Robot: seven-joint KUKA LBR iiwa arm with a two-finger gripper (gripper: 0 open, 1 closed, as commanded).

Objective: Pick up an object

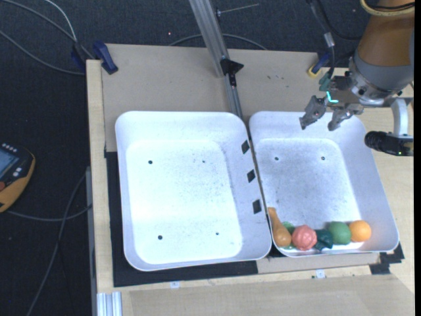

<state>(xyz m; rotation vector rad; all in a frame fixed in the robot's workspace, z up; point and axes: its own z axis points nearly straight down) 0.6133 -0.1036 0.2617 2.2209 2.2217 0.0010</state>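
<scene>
- A handset [12, 170] lies off the bench's left side, on the dark floor, among cables.
- The bench [164, 78] carries two white bins side by side.
- The left bin [177, 189] holds nothing to pick.
- The right bin [316, 176] has all its things crowded along the near wall: an orange gourd [279, 229] at the left, then a pink ball [303, 237], a dark teal piece [325, 238], a green ball [339, 232] and an orange ball [360, 230] at the right.
- The gourd's long axis runs from its thin neck, up and left, down to its fat end against the pink ball.
- The hand [323, 117] hangs over the far rim of the right bin, its two fingers spread apart with nothing between them.
- The relation that matters: every candidate lies across the whole bin from the hand, toward the near wall. The green ball sits most nearly in line with it, so I judge it the shortest reach.
- Being packed against the wall and touching each other, the things leave little room for the fingers; the orange ball at the row's end looks freest.
</scene>
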